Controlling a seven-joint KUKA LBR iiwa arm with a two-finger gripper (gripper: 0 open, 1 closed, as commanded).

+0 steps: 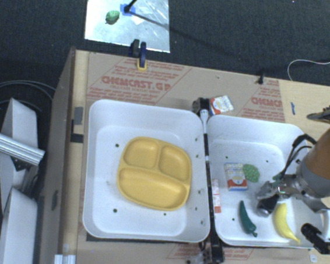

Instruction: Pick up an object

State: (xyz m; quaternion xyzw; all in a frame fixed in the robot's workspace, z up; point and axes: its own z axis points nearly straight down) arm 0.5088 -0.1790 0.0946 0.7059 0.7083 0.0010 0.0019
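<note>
Banana [284, 222], yellow, lying in the right bin [235, 130] near the front right corner. Just beside it, the gripper [268, 202], low over the bin floor, dark and blurry. Cannot tell how wide the gripper is, and nothing seen held in it. Left of the banana, close by, a green pepper [248, 218]. Further back, a small carton [236, 176] touching a green round thing [251, 172]. Over in the left bin [107, 128], a yellow tray [152, 173] with three parts. To do it well: probably best to come down over the banana's middle, squeeze across the thin way, keep clear of the pepper and the bin wall, then lift slowly.
</note>
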